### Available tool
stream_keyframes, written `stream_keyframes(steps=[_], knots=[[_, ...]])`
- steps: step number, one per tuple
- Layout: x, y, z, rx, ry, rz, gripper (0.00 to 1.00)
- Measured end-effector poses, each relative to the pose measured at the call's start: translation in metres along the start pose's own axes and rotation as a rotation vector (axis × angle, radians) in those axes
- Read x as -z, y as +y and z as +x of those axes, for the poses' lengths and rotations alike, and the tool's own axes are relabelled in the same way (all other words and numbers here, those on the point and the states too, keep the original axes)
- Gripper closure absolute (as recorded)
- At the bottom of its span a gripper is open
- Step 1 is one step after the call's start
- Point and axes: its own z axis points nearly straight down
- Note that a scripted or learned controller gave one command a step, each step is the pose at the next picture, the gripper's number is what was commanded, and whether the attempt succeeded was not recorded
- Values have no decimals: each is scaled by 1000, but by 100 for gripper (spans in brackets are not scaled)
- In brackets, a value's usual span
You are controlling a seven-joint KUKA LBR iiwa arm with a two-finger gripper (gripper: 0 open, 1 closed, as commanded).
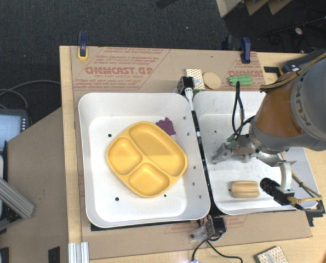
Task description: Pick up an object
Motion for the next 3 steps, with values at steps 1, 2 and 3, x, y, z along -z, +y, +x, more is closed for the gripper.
stream_keyframes(steps=[1, 2, 3], knots=[[48, -5, 84, -3, 6, 7, 0], [59, -4, 102, 17, 32, 10, 100], [128, 39, 139, -2, 0, -1, 100]])
